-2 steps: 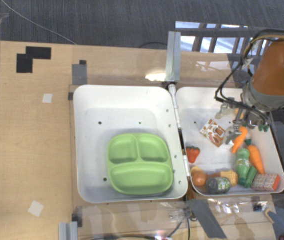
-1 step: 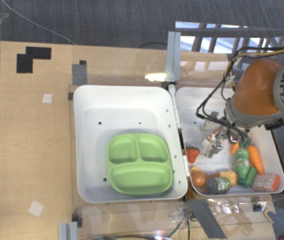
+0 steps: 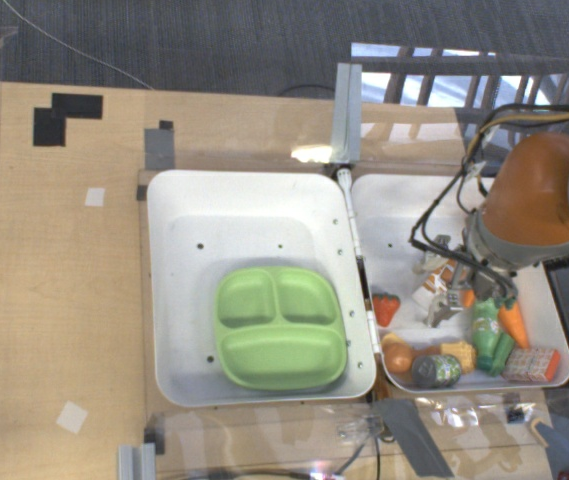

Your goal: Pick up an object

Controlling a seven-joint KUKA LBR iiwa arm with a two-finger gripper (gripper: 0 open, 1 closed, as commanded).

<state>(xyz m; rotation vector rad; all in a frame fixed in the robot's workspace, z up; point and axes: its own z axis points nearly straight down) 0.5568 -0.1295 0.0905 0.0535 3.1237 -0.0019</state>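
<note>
- The worktop [image 3: 54, 298] is pale wood and carries two shallow white bins side by side, the left bin [image 3: 179, 268] and the right bin [image 3: 389, 208].
- A green divided plate [image 3: 280, 328] lies flat in the near half of the left bin, with three compartments: two small ones on the far side, one long one on the near side.
- The arm [image 3: 532, 193] reaches in from the right; its orange band sits over the far right part of the right bin, with black cables looping beside it.
- The pincer [image 3: 446, 303] hangs low over the middle of the right bin, just above the cluster of toy food; whether it is apart or together I cannot tell, as the metal parts blur into the items beneath.
- The objects to pick all lie in the near half of the right bin.
- A red strawberry-like piece [image 3: 387, 309] rests near the bin's left wall.
- An orange round piece [image 3: 397, 356] sits in the near left corner, touching a dark, greenish lump [image 3: 435, 371].
- A yellow corn-like piece [image 3: 458, 353] lies just right of that lump.
- A green bottle-shaped item [image 3: 487, 330] stands beside an orange carrot [image 3: 514, 322], both just right of the pincer.
- A pinkish box [image 3: 530, 364] lies in the near right corner.
</note>
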